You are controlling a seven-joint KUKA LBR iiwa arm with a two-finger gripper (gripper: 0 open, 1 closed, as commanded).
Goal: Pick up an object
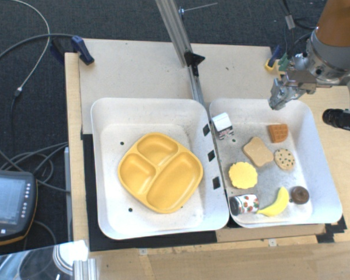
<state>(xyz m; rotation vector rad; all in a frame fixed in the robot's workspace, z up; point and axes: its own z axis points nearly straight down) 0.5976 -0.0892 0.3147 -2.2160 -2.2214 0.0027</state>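
We saw gripper at upper right of frame, over bin rim; grip state: cannot tell. Risk we judged: descent striking rim, missing waffle and toast.

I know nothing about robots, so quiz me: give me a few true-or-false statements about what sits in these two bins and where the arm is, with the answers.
1. The yellow divided plate lies in the left bin. True.
2. The banana lies on the yellow divided plate. False: it lies in the right bin, near the front edge, beside the brown doughnut.
3. The gripper hangs over the far edge of the right bin. True.
4. The gripper is carrying the toast slice. False: the toast slice lies on the bin floor, apart from the gripper.
5. The waffle lies in the left bin. False: it lies in the right bin, behind the cookie.
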